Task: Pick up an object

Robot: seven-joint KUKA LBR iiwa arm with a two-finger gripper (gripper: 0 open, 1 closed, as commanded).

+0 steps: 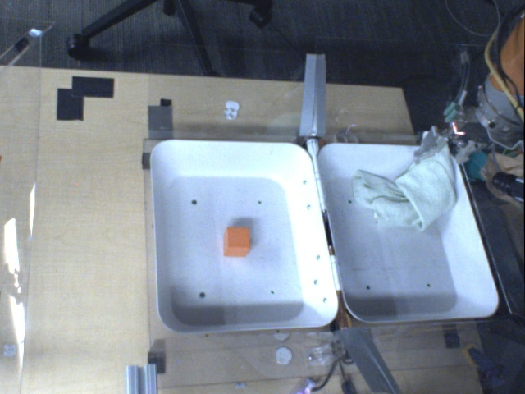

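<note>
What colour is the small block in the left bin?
Orange; the block shows clearly in the camera view, on the white bin floor.

Readable text: none on the bench [82, 220] or either bin
Black patches [82, 95], upper left of frame: plain tape shapes, no lettering legible

Matt white plastic bins [176, 302], soft crumpled cloth [410, 191], pale wood bench [82, 220].

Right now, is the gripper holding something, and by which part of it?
It appears so: the gripper is lifting the pale cloth by its upper right corner, at the right bin's far edge, while the rest of the cloth trails on the bin floor.
</note>
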